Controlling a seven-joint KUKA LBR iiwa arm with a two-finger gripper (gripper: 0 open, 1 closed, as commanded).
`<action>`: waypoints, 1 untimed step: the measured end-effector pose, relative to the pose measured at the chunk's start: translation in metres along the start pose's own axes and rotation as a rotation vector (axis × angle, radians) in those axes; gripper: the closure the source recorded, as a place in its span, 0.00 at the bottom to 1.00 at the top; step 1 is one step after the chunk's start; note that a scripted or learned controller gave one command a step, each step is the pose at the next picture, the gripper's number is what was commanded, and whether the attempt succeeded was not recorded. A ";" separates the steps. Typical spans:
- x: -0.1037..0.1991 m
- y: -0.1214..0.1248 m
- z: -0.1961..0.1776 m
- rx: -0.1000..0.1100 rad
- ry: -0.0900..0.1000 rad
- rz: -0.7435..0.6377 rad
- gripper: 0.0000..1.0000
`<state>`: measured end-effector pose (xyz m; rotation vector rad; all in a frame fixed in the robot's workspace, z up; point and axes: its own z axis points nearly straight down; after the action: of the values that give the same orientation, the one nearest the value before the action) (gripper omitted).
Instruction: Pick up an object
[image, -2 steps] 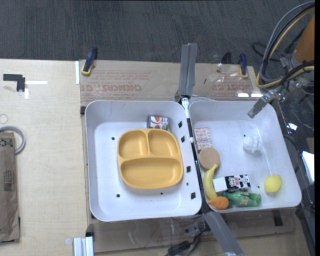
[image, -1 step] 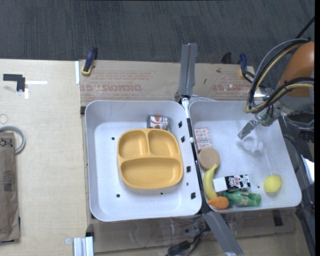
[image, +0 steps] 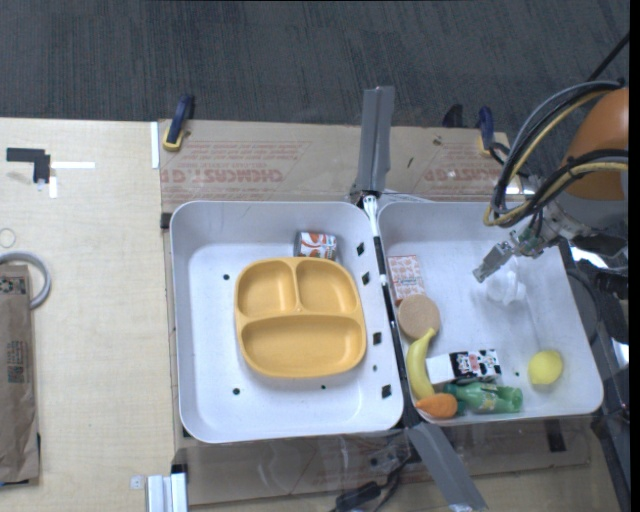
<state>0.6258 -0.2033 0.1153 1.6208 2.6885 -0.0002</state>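
2 bins touch; gripper, finger state unclear, hangs over bare floor beside white wad.

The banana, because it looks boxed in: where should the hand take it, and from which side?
Probably the banana is best gripped across its upper half, coming straight down. It lies along the right bin's left wall, with a carrot and a black-and-white packet crowding its lower end and a round brown disc at its top, so mid-body offers the most room. The hand hovers farther right.
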 end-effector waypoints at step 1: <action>0.024 -0.038 -0.057 0.000 0.000 0.038 0.00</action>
<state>0.5808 -0.1994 0.1723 1.6712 2.6572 -0.0005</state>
